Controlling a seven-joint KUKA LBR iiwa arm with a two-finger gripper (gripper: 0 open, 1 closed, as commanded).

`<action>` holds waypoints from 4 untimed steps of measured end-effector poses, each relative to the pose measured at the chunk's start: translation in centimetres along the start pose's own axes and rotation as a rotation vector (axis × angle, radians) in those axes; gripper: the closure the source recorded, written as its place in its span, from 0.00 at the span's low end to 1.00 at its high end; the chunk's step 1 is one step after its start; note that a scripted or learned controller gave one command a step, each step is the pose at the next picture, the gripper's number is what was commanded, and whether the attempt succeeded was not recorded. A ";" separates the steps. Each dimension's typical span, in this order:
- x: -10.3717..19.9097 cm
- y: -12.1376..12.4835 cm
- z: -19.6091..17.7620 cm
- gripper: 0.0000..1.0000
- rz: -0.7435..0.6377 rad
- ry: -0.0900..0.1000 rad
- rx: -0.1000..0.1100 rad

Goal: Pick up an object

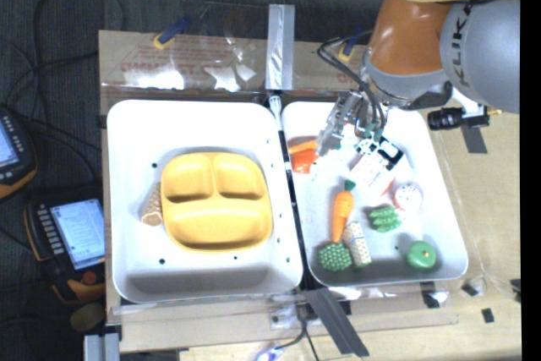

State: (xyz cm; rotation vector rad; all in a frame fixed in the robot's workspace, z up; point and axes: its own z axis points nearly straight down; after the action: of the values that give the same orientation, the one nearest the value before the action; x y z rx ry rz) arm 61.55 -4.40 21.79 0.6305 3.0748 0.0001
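Right bin (444,207): tool (348,124) above, carrot (341,213) lower, apart.

Single fixed camera above bench, looking down at a slant; both white bins (118,182) mid-frame, arm (448,30) upper right.

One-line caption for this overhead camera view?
Pincer hovers over toy food in the right bin; yellow tray in the left.

Yellow tray (216,197), orange carrot (341,210)
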 end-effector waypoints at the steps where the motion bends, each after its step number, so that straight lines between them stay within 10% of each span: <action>1: 0.0 0.0 0.0 0.00 0.000 0.000 0.001; 3: 3.8 -7.6 12.7 0.00 -0.089 -0.009 -0.002; 4: 6.4 -8.3 12.7 0.00 -0.013 -0.017 -0.006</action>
State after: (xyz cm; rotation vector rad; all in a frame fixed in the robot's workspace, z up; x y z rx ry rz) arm 52.45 -9.49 9.11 0.6077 3.0613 0.0033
